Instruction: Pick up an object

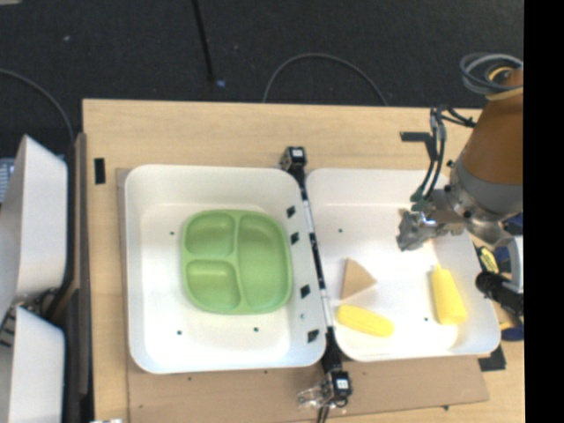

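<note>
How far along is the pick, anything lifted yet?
Nothing looks lifted. The gripper is low over the right bin, with no object seen between its fingers. The two yellow pieces and the tan wedge lie on that bin's floor; the green tray sits in the left bin. Grasp and lift remain.

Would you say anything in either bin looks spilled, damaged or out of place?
Nothing stands out. The green tray lies flat in the left bin; two yellow pieces and a tan wedge lie loose but intact in the right bin.
</note>
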Available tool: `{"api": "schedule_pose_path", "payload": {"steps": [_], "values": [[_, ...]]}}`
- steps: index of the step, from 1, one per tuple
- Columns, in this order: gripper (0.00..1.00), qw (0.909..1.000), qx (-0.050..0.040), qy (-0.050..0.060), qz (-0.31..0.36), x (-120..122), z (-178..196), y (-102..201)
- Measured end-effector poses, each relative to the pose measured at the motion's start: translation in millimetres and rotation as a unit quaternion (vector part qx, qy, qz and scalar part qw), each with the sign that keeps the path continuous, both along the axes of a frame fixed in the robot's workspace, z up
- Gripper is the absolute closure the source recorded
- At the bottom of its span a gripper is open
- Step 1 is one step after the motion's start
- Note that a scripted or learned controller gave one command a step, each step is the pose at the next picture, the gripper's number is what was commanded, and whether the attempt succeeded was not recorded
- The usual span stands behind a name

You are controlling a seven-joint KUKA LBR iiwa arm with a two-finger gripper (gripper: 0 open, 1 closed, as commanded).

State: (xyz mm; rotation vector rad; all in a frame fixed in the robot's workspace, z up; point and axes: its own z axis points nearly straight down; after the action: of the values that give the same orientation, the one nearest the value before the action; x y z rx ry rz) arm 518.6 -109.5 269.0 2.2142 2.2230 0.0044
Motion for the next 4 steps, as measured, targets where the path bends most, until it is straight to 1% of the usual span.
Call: {"api": "schedule_pose_path", "payload": {"steps": [1, 2, 3, 4], "values": [[1.0, 1.0, 0.0002, 0.002, 0.001, 29.7, -15.5, 38.8], [1.0, 1.0, 0.0003, 0.001, 0.001, 64.6, -28.8, 82.0], [1.0, 1.0, 0.001, 0.001, 0.001, 91.4, -20.3, 125.2], [1.0, 1.0, 0.0002, 0.001, 0.001, 128.4, -33.4, 167.5]]}}
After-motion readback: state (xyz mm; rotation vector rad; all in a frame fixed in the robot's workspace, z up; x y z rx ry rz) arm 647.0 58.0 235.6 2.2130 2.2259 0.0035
